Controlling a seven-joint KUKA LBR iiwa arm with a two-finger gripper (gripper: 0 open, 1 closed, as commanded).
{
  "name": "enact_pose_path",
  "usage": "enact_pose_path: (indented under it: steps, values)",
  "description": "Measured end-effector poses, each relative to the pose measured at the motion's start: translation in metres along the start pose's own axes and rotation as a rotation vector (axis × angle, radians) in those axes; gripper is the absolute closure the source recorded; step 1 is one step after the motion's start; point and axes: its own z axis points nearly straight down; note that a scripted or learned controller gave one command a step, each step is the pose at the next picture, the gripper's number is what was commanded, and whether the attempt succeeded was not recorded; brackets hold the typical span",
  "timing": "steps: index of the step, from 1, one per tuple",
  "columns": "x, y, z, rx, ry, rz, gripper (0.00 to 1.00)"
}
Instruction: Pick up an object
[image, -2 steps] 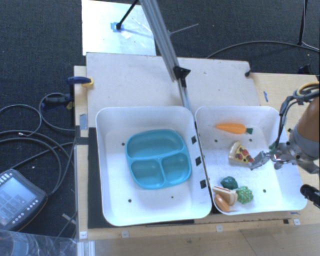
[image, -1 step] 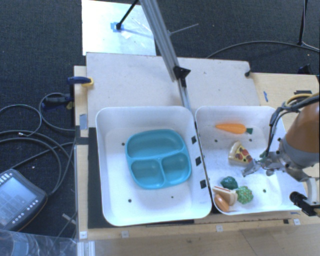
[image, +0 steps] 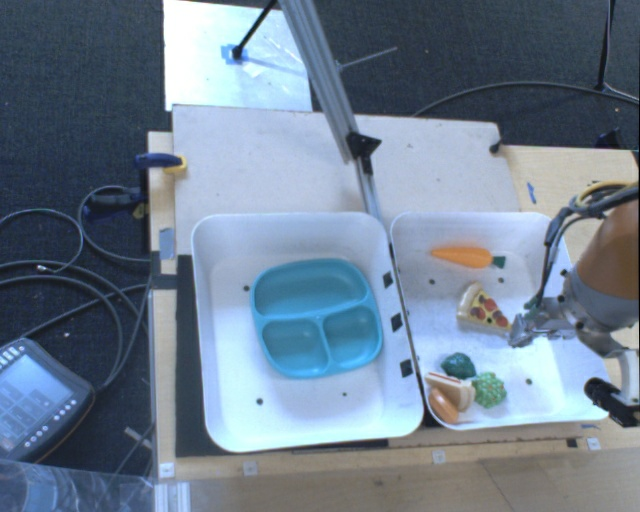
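While gripper (image: 522, 331) hovers beside pizza slice (image: 483, 309) in right bin (image: 560, 405), finger state unclear; bare floor toward right rim.

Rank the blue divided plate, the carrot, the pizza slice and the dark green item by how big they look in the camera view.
1. Blue divided plate, by far the largest.
2. Carrot.
3. Pizza slice, close to the carrot, so that order is unsure.
4. Dark green item, smallest.

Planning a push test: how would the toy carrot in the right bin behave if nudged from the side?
The carrot looks like a rounded, tapered toy lying on its side, so it would probably roll, curving toward its narrow end. It appears rigid and likely light. Bare bin floor around it suggests nothing would stop it early.
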Motion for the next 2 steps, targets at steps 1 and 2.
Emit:
enact_pose_path:
  steps: [1,2]
  values:
    - [-0.007,-0.004,-0.047,-0.002,-0.002,0.0,1.0]
    - [-0.016,-0.001,-0.095,-0.004,-0.002,-0.005,1.0]
